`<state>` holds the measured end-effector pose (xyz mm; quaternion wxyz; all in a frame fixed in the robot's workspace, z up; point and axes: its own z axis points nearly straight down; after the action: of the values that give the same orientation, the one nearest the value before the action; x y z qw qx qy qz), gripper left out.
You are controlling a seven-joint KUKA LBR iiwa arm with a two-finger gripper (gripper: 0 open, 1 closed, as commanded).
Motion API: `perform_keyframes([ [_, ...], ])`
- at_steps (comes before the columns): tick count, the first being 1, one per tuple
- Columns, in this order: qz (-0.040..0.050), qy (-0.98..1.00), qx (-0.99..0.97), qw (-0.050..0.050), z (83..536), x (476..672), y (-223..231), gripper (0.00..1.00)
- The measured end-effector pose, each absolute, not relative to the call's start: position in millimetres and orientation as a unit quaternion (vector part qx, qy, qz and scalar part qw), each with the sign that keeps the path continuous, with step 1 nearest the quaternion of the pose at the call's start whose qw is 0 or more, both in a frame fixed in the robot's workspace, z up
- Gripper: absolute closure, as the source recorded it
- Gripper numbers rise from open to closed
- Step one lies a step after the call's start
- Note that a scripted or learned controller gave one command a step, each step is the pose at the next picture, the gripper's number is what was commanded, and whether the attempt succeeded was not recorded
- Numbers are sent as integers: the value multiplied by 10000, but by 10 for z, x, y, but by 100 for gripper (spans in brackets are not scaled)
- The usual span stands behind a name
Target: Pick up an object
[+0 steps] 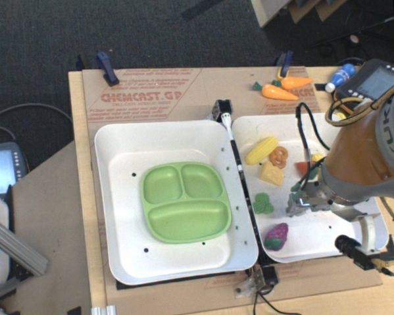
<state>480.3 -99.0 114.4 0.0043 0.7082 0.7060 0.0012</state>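
The pincer (297, 204), its grip state hidden, hovers near the small green plastic broccoli (262, 203), probably needing to descend next.

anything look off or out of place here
Two toy carrots lie on the bare bench behind the right bin, outside both bins, while the other toy foods sit inside it. The green divided plate sits slightly askew in the left bin.

Arm (365, 154) reaches in from right, pincer (298, 204) lowered
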Motion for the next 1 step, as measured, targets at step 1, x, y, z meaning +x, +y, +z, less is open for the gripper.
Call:
perform_keyframes([
  [1,30,7073,7069,58,2168,4973,-1180,100],
])
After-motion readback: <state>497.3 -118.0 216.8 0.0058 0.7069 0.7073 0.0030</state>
